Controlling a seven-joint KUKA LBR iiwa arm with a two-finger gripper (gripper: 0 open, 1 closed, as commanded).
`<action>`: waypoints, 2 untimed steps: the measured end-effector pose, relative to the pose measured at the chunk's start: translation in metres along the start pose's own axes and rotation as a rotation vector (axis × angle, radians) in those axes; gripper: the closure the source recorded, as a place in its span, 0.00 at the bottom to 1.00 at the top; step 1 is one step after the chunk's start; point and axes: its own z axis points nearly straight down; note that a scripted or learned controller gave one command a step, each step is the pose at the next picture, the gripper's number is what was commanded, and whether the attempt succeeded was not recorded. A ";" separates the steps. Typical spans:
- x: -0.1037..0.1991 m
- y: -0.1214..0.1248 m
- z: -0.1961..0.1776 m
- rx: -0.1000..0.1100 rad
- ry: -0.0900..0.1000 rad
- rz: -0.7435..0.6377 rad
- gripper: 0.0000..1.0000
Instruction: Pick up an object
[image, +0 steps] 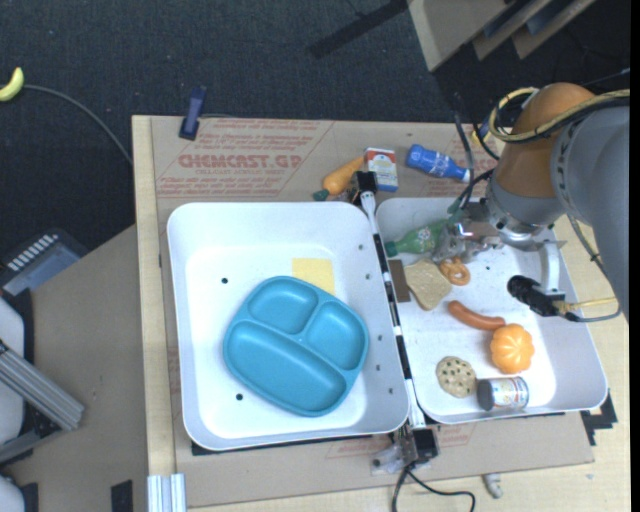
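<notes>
End effector (462, 243) hovers low in the right bin (580, 350).
Its grip state cannot be told; a pretzel (456, 270) lies just at 6 o'clock of it.

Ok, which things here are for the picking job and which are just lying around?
For the job, in the right bin: orange round fruit, sausage, spotted cookie, small jar, bread slice.

Lying about: blue divided plate, yellow square, blue bottle.

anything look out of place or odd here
Yes: a blue bottle, a small carton and an orange item lie on the bench behind the bins, outside both. In the right bin a can lies tipped on its side.
</notes>
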 end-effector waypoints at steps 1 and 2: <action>-0.010 -0.079 -0.010 0.000 -0.001 0.003 1.00; 0.059 -0.113 -0.101 -0.004 0.000 -0.001 1.00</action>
